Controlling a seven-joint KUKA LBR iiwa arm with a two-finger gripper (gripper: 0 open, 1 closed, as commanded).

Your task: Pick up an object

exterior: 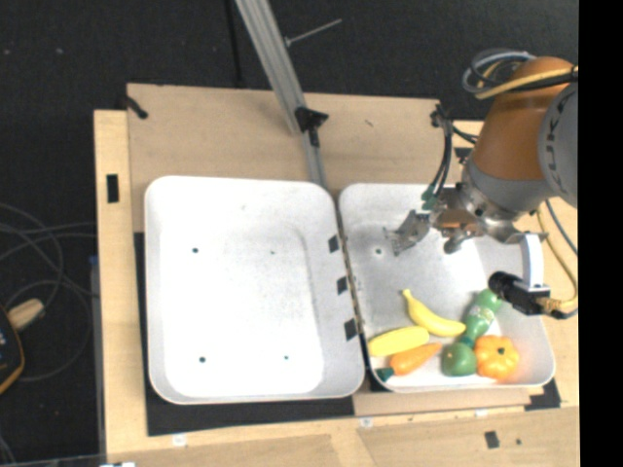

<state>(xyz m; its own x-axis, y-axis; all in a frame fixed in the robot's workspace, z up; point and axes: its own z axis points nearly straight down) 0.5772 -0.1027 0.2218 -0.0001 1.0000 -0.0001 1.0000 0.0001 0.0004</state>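
**Fruit pile sits below and right of the end effector**

Left bin (243, 290) bare white. Moving right: the end effector (425, 232) hovers in the right bin's (375, 212) upper part, fingers spread, nothing between them. The banana (431, 316) lies lower right of it, long axis slanting down-right, other fruit clustered beyond.

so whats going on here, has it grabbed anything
Not from what shows. The arm reaches in from the right, its gripper above the upper part of the right bin with nothing visible between its fingers. The toy produce, including a banana, carrot and small pumpkin, sits clustered in that bin's near corner.
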